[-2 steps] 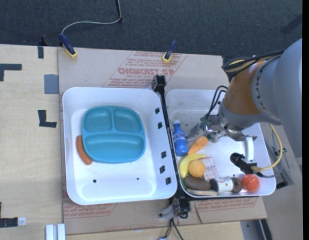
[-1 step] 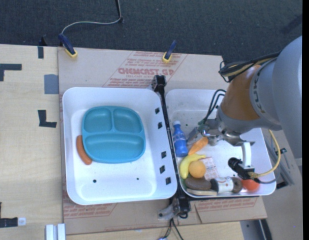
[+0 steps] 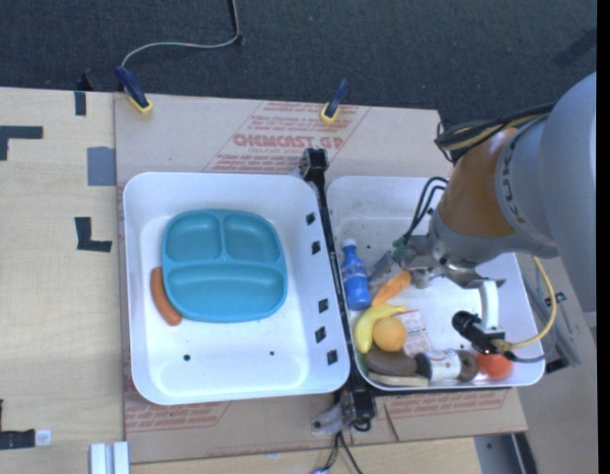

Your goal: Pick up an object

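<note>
Tool (image 3: 402,265) low in right bin (image 3: 522,375), just above carrot (image 3: 392,286); grip state impossible to tell. Carrot between blue bottle (image 3: 355,276) and tool, beside banana (image 3: 369,321) and orange (image 3: 389,334). Blue plate (image 3: 224,265), sausage (image 3: 165,297) in left bin (image 3: 226,378).

Left bin (image 3: 147,363): one blue sectioned plate (image 3: 224,265), three compartments, lying toward the bin's far left corner. One orange hot dog (image 3: 165,297), touching the plate's left rim, beside the bin's left wall.

Cardboard sheet (image 3: 216,131), printed red, under both bins. Two yellow-and-blue clamps (image 3: 135,93) (image 3: 335,104) on its far edge.

Wooden bench (image 3: 38,284), left part: black tape marks (image 3: 14,138) near the far left.

Grey cable (image 3: 187,42) on dark carpet (image 3: 384,28) beyond the bench's far edge.
</note>
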You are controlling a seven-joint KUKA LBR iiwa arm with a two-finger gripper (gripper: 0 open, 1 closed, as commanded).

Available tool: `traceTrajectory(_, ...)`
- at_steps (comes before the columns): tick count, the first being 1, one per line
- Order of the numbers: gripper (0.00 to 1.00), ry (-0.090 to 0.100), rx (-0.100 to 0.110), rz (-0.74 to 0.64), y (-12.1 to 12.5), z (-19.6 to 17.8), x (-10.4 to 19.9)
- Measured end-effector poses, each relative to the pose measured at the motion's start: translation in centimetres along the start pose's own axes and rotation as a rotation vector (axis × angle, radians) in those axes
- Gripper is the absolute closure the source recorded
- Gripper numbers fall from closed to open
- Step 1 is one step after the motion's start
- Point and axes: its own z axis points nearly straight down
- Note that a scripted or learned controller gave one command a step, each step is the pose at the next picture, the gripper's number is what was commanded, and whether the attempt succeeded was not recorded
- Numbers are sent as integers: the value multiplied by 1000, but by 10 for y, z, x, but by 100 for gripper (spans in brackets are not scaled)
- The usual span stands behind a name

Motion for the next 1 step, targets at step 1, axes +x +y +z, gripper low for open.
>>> traceTrajectory(1, 100, 5, 4, -3, 0, -9, 2)
